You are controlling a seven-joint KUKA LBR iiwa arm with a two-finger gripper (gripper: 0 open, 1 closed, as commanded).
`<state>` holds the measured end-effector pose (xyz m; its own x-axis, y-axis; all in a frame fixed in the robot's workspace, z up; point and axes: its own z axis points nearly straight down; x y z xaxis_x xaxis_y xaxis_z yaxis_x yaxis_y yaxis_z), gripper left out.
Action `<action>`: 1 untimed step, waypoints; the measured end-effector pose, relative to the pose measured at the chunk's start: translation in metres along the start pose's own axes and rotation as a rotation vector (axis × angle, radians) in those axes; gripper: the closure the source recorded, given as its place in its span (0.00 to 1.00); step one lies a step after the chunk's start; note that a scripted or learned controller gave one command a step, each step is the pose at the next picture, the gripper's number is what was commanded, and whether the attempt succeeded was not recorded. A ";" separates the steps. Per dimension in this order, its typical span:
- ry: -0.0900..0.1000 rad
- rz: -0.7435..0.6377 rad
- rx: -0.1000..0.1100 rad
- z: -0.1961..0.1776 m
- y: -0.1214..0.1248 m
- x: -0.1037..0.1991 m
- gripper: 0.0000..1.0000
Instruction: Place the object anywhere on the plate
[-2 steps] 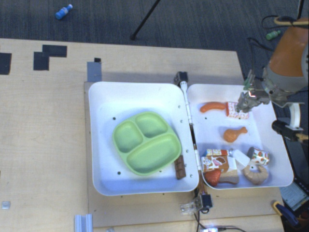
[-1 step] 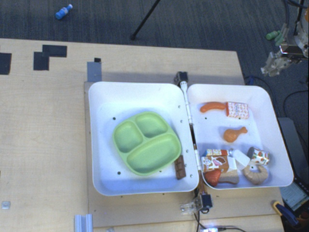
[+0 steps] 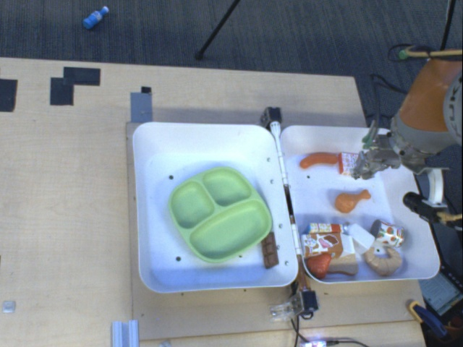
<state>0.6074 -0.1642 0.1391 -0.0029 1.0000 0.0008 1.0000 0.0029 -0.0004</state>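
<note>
the arm [image 3: 434, 103] is cut off by the right edge, so its upper links are not seen. the gripper [image 3: 369, 163] is blurred, and whether anything is held cannot be told. a small red-and-white item [image 3: 348, 163] beside it is partly covered, and its kind cannot be made out. at the front of the right bin [image 3: 434, 266], the packets and toy foods [image 3: 347, 251] are heaped over one another, so their outlines are partly hidden. a brown bar [image 3: 269, 251] is partly tucked under the green plate [image 3: 219, 213]. the small blue thing [image 3: 95, 17] on the floor is too small to be identified.
</note>
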 end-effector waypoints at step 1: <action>-0.003 -0.003 -0.007 -0.048 0.063 -0.026 1.00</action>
<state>0.6701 -0.1897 0.1874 -0.0057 1.0000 -0.0017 1.0000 0.0057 0.0066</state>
